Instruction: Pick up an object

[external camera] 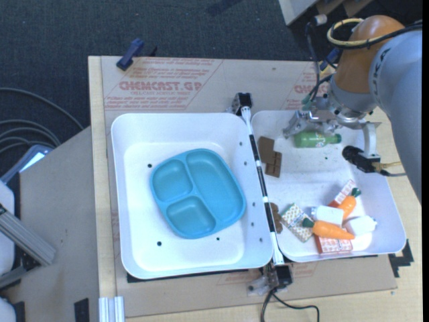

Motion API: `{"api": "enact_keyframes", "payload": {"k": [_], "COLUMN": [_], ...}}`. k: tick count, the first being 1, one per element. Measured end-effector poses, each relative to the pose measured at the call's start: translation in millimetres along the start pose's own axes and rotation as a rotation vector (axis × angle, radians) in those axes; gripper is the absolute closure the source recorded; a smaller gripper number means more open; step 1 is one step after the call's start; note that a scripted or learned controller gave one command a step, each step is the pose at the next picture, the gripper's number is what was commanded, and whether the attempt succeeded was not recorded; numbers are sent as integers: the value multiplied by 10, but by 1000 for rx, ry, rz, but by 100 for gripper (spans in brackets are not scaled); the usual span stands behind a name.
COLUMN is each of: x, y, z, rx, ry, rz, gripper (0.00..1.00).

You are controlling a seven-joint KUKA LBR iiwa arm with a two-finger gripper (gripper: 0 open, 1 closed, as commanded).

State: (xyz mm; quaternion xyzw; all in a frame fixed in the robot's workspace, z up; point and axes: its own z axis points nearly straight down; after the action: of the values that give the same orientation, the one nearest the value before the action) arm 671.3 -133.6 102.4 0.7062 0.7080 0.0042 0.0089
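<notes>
Nearest the camera, along the front edge of the right bin (395,213), sits a cluster of small items: a checkered packet (294,218) by the front-left corner, an orange carrot (327,230) lying across a red-and-white box (333,245), a white block (362,225) toward the front-right corner, and a second smaller carrot (346,201) with a green top just behind them. Most of them touch or overlap.

Left bin (124,200) holds one thing — a blue divided plate (196,192), three compartments, lying flat in the middle, slightly turned. Black clips (242,102) join the two bins along the shared wall, one at the far end and one at the near end.

Farther back in the right bin, a brown flat piece (270,156) lies against the left wall. Behind it, near the far edge, a green bottle (316,139) lies on its side.

The gripper (310,123) is down at the far edge of the right bin, directly over the green bottle and touching or nearly touching it — finger spread cannot be made out, and I cannot tell whether the bottle is between the fingers. The grey arm with the orange band (365,52) comes in from the right, above the far-right corner.

Bench (167,79) is brown board with red printed lettering, visible behind both bins.
</notes>
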Motion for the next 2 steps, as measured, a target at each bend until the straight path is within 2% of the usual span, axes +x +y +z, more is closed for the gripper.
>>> {"api": "enact_keyframes", "payload": {"k": [1,2], "x": [-10,-8], "y": [28,11], "z": [-138,-111], "rx": [-9,-3], "ry": [-4,-3], "rz": [-1,0], "gripper": [100,0]}}
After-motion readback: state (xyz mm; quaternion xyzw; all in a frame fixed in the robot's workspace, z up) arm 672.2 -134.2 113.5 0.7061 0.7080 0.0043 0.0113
